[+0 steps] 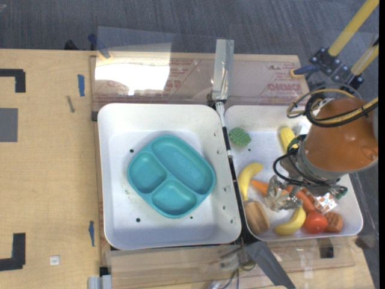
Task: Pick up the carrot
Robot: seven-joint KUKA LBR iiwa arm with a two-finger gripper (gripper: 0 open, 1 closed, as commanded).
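Toy food is crowding the carrot (299, 195) in the right bin (264, 138) — a yellow banana (248, 177) is lying just left of its tip, a bread roll (257, 216) and a second banana (292, 223) are sitting below it, a tomato (315, 222) is resting by its thick end. The arm is reaching down from the right, its gripper (281, 195) hanging over the carrot's middle — whether it is clamping anything I cannot tell. The left bin (114, 161) is holding a teal divided plate (171, 174), while a green piece (240, 137) is lying near the right bin's top.
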